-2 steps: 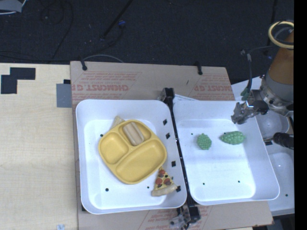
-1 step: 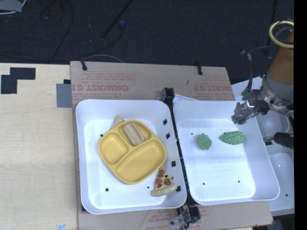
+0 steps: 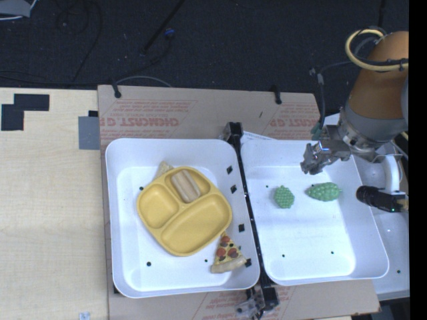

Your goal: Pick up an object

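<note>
I see the gripper [image 3: 313,163] hovering over the right bin [image 3: 333,259], far side, can't tell the fingers' state. Two green objects below it: round one [image 3: 284,197] left, oblong one [image 3: 324,192] right. Yellow plate [image 3: 193,229] in left bin [image 3: 127,179]

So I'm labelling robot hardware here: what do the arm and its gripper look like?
The arm is grey with a rounded orange band above the wrist and a yellowish cable loop beside it. The gripper is small, metallic grey, with thin dark wires nearby.
</note>
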You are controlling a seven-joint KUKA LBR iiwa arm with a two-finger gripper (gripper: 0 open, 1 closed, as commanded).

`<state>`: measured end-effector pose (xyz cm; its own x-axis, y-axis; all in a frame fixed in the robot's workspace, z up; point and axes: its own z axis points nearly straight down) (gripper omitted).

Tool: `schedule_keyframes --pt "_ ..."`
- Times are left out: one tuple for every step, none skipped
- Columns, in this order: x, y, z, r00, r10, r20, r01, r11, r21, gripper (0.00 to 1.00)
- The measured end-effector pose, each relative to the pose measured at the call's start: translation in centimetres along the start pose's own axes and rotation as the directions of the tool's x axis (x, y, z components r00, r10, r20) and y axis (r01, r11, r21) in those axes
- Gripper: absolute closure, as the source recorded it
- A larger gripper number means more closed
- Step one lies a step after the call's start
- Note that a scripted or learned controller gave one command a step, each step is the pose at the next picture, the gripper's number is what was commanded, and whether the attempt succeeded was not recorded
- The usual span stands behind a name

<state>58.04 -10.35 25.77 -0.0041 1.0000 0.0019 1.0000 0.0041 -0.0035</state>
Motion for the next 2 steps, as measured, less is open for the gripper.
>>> schedule_keyframes --pt "4.7 -0.9 -0.3 1.000 0.002 0.001 -0.002 1.000 0.001 1.00" --pt "9.4 -1.7 -0.2 1.000 0.001 0.001 -0.001 1.000 0.001 1.00"
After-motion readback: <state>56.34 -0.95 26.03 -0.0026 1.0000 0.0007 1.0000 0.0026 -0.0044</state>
